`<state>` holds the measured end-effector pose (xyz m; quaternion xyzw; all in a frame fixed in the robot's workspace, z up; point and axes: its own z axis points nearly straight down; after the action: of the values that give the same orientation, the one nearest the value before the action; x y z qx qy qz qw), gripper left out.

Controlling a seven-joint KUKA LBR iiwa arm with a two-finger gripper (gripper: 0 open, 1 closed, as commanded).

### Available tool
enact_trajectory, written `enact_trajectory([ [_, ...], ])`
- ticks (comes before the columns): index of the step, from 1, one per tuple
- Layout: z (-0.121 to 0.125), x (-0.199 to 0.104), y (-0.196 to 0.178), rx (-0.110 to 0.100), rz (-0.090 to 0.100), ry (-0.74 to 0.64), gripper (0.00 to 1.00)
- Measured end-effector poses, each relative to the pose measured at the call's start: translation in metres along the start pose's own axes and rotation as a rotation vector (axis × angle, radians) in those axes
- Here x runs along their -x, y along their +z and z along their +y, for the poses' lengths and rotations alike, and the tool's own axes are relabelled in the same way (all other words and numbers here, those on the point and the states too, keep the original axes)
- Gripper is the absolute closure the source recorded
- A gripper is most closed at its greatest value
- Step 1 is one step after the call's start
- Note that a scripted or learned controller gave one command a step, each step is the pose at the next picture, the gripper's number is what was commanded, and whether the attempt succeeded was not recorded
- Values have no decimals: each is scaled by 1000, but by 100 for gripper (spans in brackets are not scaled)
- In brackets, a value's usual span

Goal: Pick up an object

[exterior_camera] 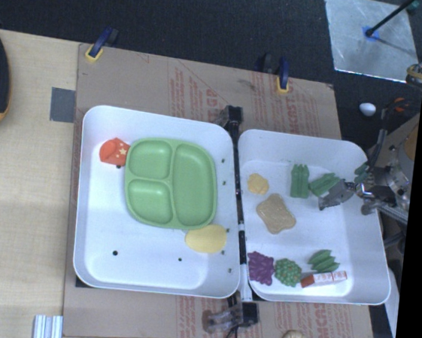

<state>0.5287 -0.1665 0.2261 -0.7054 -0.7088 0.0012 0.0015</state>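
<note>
The grey two-finger gripper (350, 195) hangs over the right white bin (365, 243) with fingers spread and nothing between them — just beside a green pea pod (323, 184). Nearby lie a green ridged vegetable piece (299, 180), a tan cracker-shaped toy (275, 213) and a small yellow lump (258, 183); the left white bin (97, 235) holds a green sectioned plate (171, 183).

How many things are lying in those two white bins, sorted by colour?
Green: 5 (divided plate, two bean pods, pea pod, broccoli)
Yellow: 2 (lemon-like piece, small chip)
Red: 2 (tomato-like piece, red-and-white stick)
Tan: 1 (cracker)
Purple: 1 (grapes)
Total: 11
</note>
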Motion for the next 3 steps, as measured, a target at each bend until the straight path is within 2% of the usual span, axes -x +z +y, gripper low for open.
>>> enact_trajectory([
  [1, 68, 5, 68, 0, -2, -5, 0],
  [2, 127, -28, 137, 3, -2, -6, 0],
  [3, 128, 14, 133, 4, -3, 4, 0],
])
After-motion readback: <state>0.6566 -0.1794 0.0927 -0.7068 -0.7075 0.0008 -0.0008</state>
